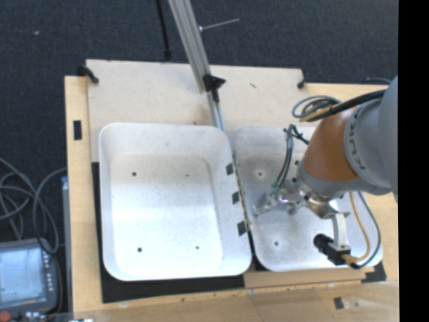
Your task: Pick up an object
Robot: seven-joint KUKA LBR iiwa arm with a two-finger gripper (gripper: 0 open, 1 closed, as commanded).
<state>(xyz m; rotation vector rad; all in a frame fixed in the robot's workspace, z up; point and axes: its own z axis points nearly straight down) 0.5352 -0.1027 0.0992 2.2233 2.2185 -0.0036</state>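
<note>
**Arm low in the right bin, grasp unclear**

Dark carpet [80, 19] surrounds a pale wooden tabletop [147, 89]. At the far left, loose cables [27, 193] lie on the floor above a small screen unit [20, 274]. The left bin [167, 193] sits on the tabletop, white and speckled. A slim metal rail [191, 39] slants down from the top edge to the gap between the bins. The right bin [258, 156] touches the left one.

The arm [342, 149] bends over the right bin. The jaws hang low over the bin floor, near its left wall. How far apart they stand cannot be told, nor whether anything lies between them.

A small black piece [328, 245] lies near the right bin's front corner, its long axis running roughly left to right. Whether it is a loose object or part of the arm cannot be told.
</note>
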